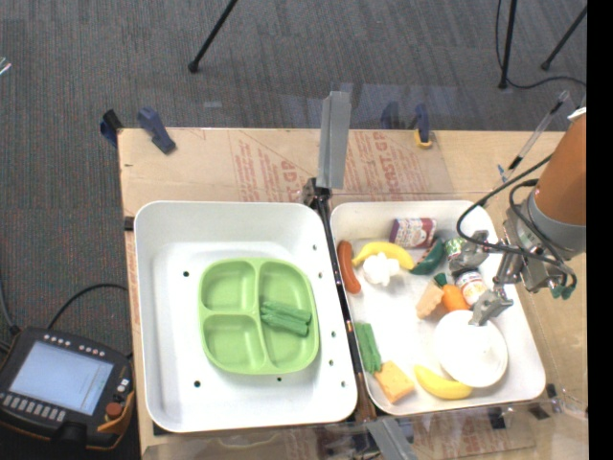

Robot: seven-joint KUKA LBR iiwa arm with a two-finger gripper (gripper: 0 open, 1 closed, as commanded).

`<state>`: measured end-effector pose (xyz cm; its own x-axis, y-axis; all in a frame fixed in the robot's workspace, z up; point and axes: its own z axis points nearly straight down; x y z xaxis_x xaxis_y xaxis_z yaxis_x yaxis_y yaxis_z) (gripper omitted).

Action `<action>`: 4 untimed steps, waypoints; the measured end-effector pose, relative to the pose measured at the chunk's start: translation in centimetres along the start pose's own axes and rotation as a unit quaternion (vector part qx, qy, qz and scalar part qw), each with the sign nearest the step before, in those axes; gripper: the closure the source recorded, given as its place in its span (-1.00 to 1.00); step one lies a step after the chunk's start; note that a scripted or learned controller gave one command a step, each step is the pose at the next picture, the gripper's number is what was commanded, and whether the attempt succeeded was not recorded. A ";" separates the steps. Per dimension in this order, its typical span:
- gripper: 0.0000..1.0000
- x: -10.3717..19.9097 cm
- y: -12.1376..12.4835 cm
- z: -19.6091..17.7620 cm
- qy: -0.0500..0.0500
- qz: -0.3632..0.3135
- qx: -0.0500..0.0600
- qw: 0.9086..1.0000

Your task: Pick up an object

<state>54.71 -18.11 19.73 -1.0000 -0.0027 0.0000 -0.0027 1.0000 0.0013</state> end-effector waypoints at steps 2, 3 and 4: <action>-1.00 -0.1 1.4 10.8 -0.002 -0.008 0.001 1.000; 1.00 -0.2 1.6 9.8 -0.003 -0.011 0.001 1.000; 1.00 -1.7 12.1 0.6 -0.006 -0.072 0.000 0.997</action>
<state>56.40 -5.96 19.18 -0.9891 -0.1465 -0.0113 -0.1466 0.9892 0.0014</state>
